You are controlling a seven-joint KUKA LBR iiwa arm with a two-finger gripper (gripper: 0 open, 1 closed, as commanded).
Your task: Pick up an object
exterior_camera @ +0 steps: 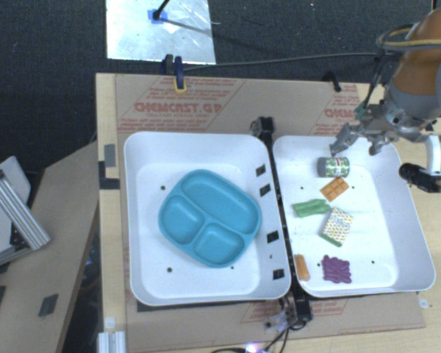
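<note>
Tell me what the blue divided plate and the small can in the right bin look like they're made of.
The blue divided plate looks like moulded plastic: one even colour, soft sheen, rounded compartments. The small can seems to be metal with a green printed label; its end looks grey and dull, but it is too small to be sure.

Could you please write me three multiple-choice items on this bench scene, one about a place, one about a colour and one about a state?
1. Where does the blue divided plate lie?
A. in the left bin
B. in the right bin
C. on the bench outside both bins

2. What colour is the bunch of toy grapes?
A. yellow
B. purple
C. white

3. How does the small can rest?
A. upright on the plate
B. lying on its side on the bin floor
C. stacked on the grapes

Answers: 1 A, the plate sits on the left bin floor; 2 B, the cluster is purple; 3 B, its round side faces up, below the gripper.
</note>
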